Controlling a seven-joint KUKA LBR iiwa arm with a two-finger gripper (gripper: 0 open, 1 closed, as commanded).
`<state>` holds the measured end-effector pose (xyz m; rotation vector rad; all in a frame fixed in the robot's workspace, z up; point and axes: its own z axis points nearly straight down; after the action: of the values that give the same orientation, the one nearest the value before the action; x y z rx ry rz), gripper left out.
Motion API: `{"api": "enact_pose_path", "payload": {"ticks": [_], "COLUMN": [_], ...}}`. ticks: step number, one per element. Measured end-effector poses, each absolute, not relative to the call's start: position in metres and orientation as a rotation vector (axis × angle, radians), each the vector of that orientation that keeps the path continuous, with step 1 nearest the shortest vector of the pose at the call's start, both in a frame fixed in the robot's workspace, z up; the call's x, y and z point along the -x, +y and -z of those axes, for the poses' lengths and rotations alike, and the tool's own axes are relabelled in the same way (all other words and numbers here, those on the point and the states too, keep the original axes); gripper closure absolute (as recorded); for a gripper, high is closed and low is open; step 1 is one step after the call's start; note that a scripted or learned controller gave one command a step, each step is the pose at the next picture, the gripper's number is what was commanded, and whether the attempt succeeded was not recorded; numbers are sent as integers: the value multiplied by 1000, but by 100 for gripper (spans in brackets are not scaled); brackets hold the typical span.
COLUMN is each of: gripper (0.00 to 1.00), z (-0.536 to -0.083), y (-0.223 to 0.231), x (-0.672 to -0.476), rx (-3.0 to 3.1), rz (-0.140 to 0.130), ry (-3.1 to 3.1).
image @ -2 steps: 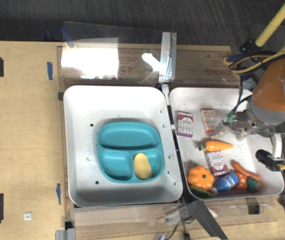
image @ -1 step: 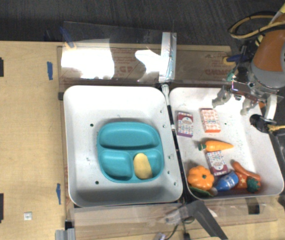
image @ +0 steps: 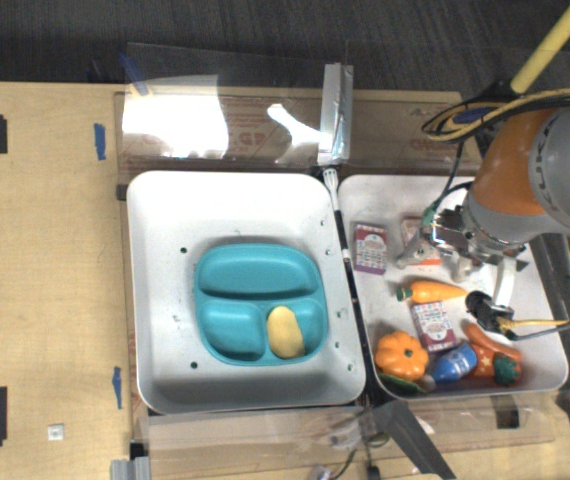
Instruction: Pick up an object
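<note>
Two shallow white bins sit side by side on the worktop (image: 45,268). In the left bin (image: 155,228) we see a teal divided tray (image: 255,278), and a yellow, lemon-like object (image: 285,331) lies in the tray's lower right compartment.

We find the loose things crowded into the right bin (image: 555,368). A small maroon packet (image: 370,247) lies near its left wall. An orange carrot-like piece (image: 435,292) rests at the middle, and just below it a second maroon packet (image: 433,325). Along the near edge we see a small orange pumpkin (image: 402,356), a blue rounded object (image: 454,365) touching it on the right, and an orange-red piece with a green end (image: 495,358) beyond that.

We see the arm (image: 555,178) come in from the right, its orange band above the wrist, with cables looping around it. The pincer (image: 465,258) hangs over the upper middle of the right bin, just above the carrot-like piece. We cannot tell whether it is spread or pressed together, for the wrist body and cabling hide that part, and we see nothing of the bin's contents lifted clear of the bin floor.
</note>
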<state>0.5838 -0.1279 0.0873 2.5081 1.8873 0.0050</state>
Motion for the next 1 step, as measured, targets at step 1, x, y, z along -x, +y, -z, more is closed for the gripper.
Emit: {"api": "enact_pose_path", "payload": {"ticks": [1], "gripper": [100], "z": [-99], "y": [-129], "x": [-586], "rx": [-2506], "rz": [-11], "ry": [1881]}}
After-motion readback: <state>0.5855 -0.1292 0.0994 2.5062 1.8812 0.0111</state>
